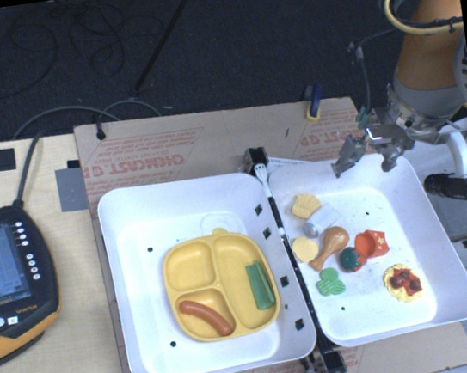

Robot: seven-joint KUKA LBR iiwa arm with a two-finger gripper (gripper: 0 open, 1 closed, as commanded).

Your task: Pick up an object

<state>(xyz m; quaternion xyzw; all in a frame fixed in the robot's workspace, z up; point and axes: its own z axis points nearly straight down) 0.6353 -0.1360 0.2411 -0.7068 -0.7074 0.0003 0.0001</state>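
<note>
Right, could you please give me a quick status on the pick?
Pincer open, above right bin's far rim, holding nothing. Toy drumstick and other toy food lying in bin, untouched. Nothing in the way.

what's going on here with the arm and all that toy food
A grey robot arm reaches in from the right, its tool open and holding nothing above the far edge of the right bin. That bin holds loose toy food, including a drumstick. The left bin holds a yellow tray with a sausage and a green piece.
</note>
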